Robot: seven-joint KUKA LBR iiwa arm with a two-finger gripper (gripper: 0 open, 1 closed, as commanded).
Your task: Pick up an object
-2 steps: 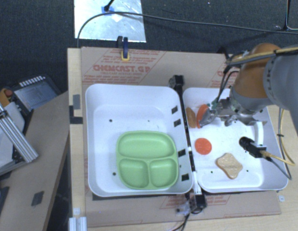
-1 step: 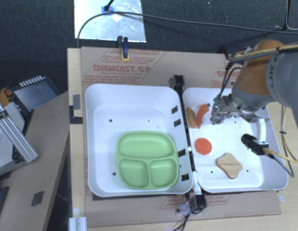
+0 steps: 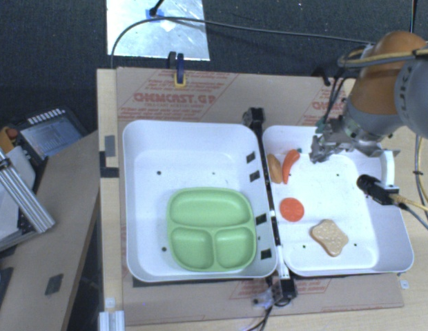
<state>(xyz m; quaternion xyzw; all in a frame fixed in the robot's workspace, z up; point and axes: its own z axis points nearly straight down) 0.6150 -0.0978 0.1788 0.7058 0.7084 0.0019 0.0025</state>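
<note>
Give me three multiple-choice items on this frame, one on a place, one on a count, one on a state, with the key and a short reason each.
1. Where does the green divided tray lie?
A. In the left bin
B. In the right bin
C. On the bench outside both bins

2. How many loose items lie in the right bin?
A. Two
B. Four
C. Six

3. How does the gripper stand to the items?
A. It holds the round red-orange piece
B. It hangs over the far part of the right bin, with nothing seen between its jaws
C. It rests on the green tray

Key:
1 A, the tray sits on the floor of the left bin.
2 B, a carrot, a tan piece, a round red-orange piece and a toast slice.
3 B, all four items lie on the bin floor, apart from the gripper.
</note>
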